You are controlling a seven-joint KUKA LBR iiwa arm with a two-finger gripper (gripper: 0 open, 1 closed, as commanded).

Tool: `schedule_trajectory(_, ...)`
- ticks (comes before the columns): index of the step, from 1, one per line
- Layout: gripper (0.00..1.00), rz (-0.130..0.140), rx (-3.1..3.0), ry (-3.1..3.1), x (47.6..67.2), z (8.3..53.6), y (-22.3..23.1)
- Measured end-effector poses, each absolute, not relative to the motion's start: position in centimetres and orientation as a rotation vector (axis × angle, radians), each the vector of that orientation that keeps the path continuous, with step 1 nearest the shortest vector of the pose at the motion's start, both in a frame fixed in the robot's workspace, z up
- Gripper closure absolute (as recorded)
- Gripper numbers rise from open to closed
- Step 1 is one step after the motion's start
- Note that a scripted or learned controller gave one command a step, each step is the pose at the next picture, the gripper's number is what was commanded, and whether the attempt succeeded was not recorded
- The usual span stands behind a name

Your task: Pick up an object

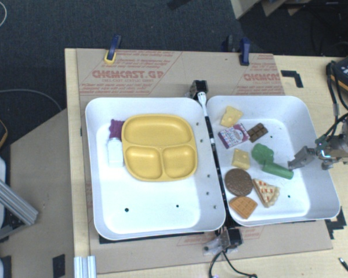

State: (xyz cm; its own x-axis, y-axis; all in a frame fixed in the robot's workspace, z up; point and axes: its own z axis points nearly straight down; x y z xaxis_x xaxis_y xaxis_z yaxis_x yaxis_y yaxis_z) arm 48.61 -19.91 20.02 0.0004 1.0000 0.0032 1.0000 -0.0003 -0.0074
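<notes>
Camera view — two white bins [98, 172], one yellow tray [159, 146], two cheese pieces [231, 116].

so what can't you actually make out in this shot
- End effector, camera view: small and blurred at the right bin's rim; open or shut is unclear.
- Arm: cut off by the right edge.
- White bottle: partly hidden by the yellow tray.
- Purple packet: print too small to read.
</notes>
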Motion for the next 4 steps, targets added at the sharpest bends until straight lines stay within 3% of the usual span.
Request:
schedule_trajectory(2, 0.0, 0.003, -2.216, -2.216, 48.1, 10.6, -19.5)
schedule_trajectory(3, 0.0, 0.001, -2.219, -2.22, 48.1, 8.4, -19.4)
schedule_trajectory(4, 1.0, -0.001, -2.224, -2.219, 48.1, 9.5, -19.4)
